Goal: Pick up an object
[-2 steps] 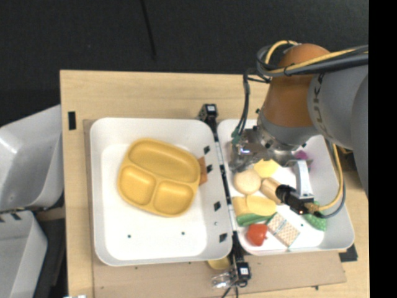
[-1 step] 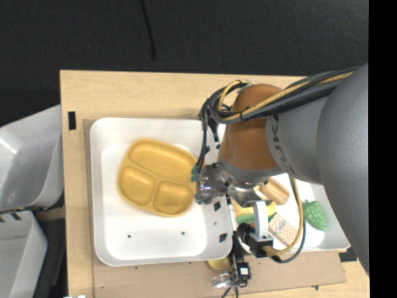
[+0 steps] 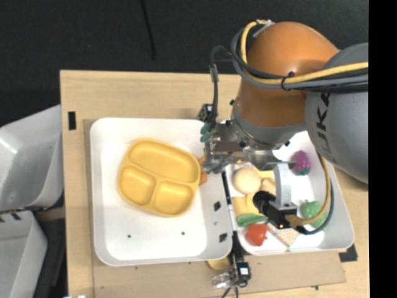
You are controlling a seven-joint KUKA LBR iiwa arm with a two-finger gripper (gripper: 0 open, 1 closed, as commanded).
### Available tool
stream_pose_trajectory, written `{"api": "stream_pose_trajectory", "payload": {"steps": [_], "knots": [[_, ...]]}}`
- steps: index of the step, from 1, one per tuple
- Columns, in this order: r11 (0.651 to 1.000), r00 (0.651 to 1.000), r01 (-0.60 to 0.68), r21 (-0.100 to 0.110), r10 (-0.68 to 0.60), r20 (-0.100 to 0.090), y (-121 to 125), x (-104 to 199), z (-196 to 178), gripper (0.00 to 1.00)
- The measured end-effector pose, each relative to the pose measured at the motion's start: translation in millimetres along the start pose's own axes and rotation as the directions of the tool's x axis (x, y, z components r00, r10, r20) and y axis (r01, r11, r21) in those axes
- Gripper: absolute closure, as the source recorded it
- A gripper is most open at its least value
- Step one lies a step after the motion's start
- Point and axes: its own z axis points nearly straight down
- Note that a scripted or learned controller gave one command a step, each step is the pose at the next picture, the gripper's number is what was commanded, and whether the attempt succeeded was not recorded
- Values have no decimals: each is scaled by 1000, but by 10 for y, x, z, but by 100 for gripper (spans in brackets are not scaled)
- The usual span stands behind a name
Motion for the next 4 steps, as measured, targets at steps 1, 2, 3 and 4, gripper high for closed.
{"api": "stream_pose_trajectory", "payload": {"steps": [1, 2, 3, 4], "knots": [[1000, 1000, 4, 18, -4, 8, 0, -28, -4, 100], [1000, 1000, -6, 29, 6, 7, 260, 215, 1791, 100], [1000, 1000, -10, 11, 10, 3, -33, -50, 984, 100], [1000, 1000, -1, -2, 1, 0, 12, 261, -576, 100]]}}
